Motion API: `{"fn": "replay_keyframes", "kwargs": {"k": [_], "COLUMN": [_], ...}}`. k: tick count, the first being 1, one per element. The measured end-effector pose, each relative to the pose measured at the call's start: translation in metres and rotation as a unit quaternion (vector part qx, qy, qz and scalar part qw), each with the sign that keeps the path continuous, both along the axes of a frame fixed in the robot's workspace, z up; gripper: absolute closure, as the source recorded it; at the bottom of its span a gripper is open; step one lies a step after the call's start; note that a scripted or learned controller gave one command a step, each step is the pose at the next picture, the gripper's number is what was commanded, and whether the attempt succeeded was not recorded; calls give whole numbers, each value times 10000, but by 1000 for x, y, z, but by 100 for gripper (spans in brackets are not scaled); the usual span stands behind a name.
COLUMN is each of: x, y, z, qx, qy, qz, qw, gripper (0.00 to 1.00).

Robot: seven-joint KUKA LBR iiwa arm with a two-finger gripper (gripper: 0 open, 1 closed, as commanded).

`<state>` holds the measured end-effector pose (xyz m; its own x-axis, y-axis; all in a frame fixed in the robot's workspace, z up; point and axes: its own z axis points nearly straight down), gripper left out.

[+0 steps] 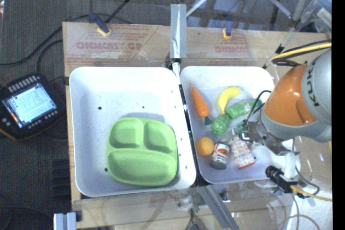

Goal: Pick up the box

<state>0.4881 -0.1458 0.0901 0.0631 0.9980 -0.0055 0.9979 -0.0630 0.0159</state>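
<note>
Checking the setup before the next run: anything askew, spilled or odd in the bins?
Nothing spilled or damaged. The right bin holds the carrot, banana, green bottle, orange, can and box, all lying loose and crowded together. The green tray sits flat in the left bin.

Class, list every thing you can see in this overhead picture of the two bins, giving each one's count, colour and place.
bins: 2, white, side by side on the bench
divided tray: 1, green, left bin
carrot: 1, orange, right bin, upper left
banana: 1, yellow, right bin, top
green bottle: 1, green, right bin centre, lying down
orange: 1, orange, right bin, lower left
can: 1, red and white, beside the orange
box: 1, red and white, right of the can
handheld controller: 1, black, far left
arm: 1, grey and orange, over the right bin
</note>
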Motion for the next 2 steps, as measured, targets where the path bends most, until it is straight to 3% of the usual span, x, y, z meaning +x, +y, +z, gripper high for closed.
{"fn": "replay_keyframes", "kwargs": {"k": [1, 2], "x": [1, -4], "y": [2, 55], "z": [9, 141], "qx": [15, 28], "qy": [0, 92], "qz": [6, 33], "qw": [10000, 9999], "gripper": [100, 100]}}
